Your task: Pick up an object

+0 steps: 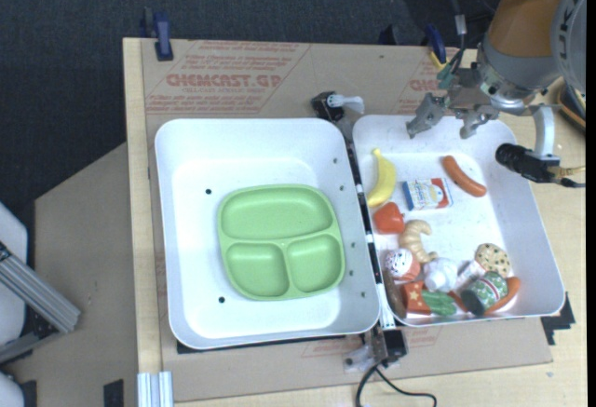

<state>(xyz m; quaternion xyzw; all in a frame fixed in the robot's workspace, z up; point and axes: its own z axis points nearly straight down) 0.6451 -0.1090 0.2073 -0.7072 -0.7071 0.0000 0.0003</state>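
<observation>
White plastic makes up both shallow bins on our bench. In the left bin [177, 210] we see a pale green divided plate [279, 240] with three smooth compartments. The right bin [535, 237] holds a jumble of toy food, most of it crowded toward the near end.

Our gripper [451, 117] hangs over the far rim of the right bin with its two grey fingers [421, 119] spread apart and nothing between them.

Nearest to it lie three loose pieces: a yellow banana [381, 177] by the bin's left wall, a small white carton [425, 194] with blue and red print beside it, and an orange-red sausage [464, 175] lying at a slant, apart from the rest.

We judge the sausage the easiest pick. It looks like a light, stiff, glossy plastic rod, so it may roll or slip; we would close across its middle, fingers square to its long axis. The banana is curved and smooth, likewise light. The carton is boxy with flat faces that should grip well.

Near the front, a brown croissant [416, 235], a speckled cookie [491, 258] and a small can [481, 291] touch one another.
</observation>
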